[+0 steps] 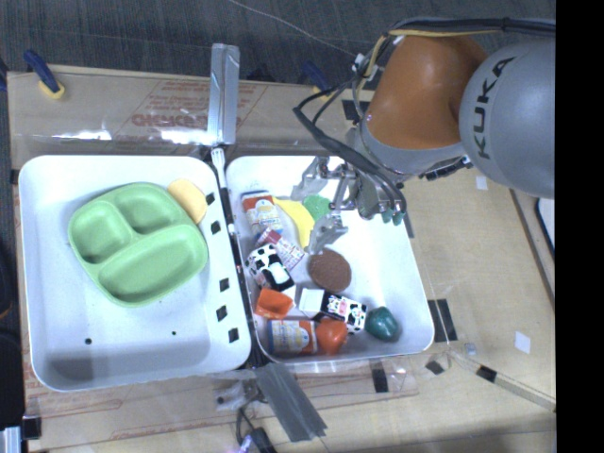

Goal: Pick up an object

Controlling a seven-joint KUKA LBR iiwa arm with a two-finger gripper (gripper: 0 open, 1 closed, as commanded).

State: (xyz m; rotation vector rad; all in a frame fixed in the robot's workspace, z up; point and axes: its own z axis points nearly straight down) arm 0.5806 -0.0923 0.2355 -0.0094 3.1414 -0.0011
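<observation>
The pincer (330, 210) hangs over the right bin (408, 281), whether wide or narrow cannot be told. A brown disc (330, 270) lies just below it, a yellow banana (296, 217) beside it.

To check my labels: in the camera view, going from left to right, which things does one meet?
Green divided plate → yellow sponge-like piece → black-and-white cow toy → brown round disc → dark green round toy.
</observation>
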